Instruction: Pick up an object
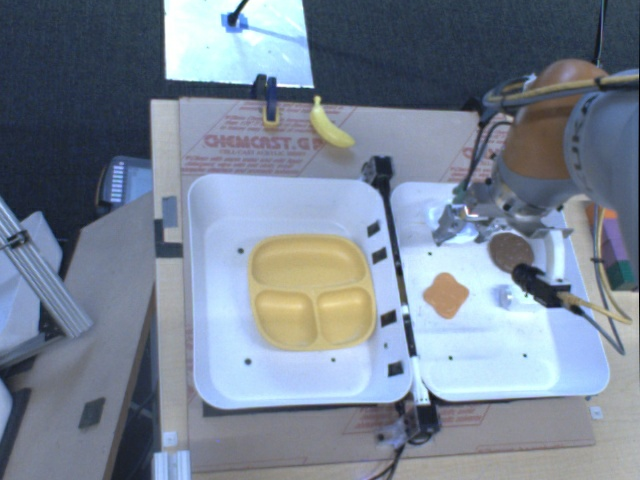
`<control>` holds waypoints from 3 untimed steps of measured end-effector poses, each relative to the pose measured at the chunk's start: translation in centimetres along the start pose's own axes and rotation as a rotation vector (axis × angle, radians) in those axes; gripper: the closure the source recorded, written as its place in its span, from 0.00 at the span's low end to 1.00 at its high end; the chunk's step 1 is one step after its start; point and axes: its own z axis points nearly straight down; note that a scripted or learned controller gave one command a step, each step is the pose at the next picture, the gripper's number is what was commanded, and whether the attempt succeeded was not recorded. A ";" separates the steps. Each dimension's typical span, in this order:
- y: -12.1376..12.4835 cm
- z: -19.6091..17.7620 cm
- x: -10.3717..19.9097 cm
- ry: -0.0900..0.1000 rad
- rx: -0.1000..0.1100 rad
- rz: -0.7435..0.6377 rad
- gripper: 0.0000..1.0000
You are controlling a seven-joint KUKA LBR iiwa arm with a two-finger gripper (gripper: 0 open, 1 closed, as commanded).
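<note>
You are at the approach: the gripper (452, 224) hangs low over the back of the right bin (580, 373), and I cannot tell its state. Nearest is a brown disc (509, 250) just beside it; an orange piece (446, 295) lies toward the bin's middle. Next, centre over one and descend. The orange piece looks flat, lobed, thin.

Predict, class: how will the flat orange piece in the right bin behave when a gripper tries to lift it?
The orange piece lies very flat, so fingers may struggle to get under it. It looks thin and light, so it probably slides on the smooth bin rather than rolling.
</note>
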 end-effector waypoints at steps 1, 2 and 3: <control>1.0 -5.6 -0.6 -0.001 -0.002 -0.002 1.00; 1.5 -10.2 -0.1 0.000 -0.001 -0.004 1.00; 0.1 -10.4 5.5 0.002 0.004 -0.008 1.00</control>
